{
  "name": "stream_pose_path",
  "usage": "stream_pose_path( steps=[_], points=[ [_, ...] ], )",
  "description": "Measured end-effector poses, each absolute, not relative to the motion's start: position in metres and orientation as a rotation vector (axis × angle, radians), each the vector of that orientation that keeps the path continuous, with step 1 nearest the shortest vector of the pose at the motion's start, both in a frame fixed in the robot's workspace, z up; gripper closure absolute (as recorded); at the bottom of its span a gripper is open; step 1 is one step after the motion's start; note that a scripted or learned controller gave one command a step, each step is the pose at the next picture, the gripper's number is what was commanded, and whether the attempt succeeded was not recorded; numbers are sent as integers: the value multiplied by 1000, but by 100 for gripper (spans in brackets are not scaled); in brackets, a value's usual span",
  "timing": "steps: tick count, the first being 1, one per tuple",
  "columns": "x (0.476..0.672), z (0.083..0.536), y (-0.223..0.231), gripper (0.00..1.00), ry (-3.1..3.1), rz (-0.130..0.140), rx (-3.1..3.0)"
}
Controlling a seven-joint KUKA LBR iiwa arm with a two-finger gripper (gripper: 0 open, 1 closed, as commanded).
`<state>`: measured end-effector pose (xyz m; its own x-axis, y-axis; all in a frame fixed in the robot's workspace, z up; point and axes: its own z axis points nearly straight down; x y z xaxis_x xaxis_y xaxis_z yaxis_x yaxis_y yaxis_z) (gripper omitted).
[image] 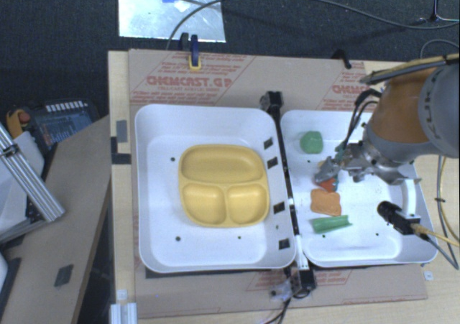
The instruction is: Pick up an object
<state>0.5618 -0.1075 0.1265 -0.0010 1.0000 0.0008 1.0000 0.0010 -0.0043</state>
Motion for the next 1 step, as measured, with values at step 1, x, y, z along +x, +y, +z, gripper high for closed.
stream_pose_path(
  steps=[1],
  points=[
    [561, 82, -107, 0, -2220, 2, -2219]
  ],
)
